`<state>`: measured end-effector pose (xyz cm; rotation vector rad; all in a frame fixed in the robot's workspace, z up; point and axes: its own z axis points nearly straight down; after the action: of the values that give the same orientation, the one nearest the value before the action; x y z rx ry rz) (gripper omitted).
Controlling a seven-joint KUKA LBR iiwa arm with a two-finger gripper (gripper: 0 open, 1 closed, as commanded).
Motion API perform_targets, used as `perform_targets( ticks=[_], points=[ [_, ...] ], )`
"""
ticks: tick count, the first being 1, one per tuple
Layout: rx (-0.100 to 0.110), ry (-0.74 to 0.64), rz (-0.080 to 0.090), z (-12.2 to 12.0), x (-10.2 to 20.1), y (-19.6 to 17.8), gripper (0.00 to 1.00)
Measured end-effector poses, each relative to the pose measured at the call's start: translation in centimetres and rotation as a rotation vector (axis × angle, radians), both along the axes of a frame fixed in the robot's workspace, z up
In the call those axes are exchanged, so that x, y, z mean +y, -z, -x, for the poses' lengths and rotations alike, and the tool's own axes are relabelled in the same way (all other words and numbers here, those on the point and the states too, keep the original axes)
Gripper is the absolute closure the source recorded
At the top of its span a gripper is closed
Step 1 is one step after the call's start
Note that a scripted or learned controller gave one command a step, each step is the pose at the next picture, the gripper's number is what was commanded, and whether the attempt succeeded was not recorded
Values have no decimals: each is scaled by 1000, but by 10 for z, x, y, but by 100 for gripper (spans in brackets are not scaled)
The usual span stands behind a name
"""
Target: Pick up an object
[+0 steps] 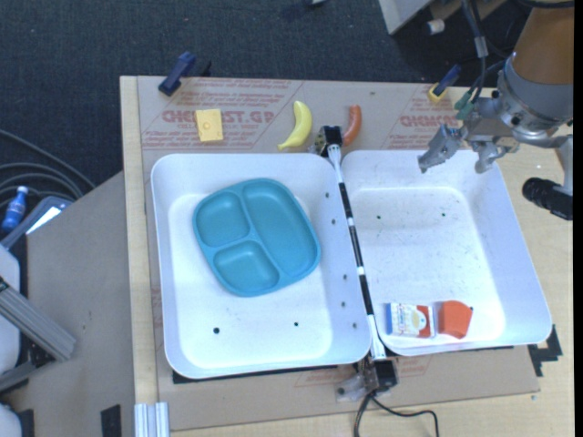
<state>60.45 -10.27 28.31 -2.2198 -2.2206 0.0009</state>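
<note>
Glossy plastic blue tray (256,237) (smooth) in a matt white bin (182,335).

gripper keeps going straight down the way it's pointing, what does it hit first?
Most likely the bare floor of the right bin near its far edge; the gripper hangs above that end. The carton lies at the near end, well off that line. Depth is hard to judge from this slant.

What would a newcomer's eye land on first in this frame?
Probably the blue divided plate, lying alone in the left bin. Next, the small carton with an orange end in the near corner of the right bin, with the tool over that bin's far edge and nothing between its fingers. A toy banana lies on the board behind the bins.
</note>
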Motion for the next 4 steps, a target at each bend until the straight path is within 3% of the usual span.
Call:
perform_targets(
  ticks=[1, 2, 3, 4],
  points=[
    [0, 1, 0, 66, 11, 100, 0],
    [-1, 1, 0, 108, 4, 199, 0],
    [-2, 2, 1, 108, 4, 189, 100],
    [-2, 2, 1, 108, 4, 189, 0]
  ],
)
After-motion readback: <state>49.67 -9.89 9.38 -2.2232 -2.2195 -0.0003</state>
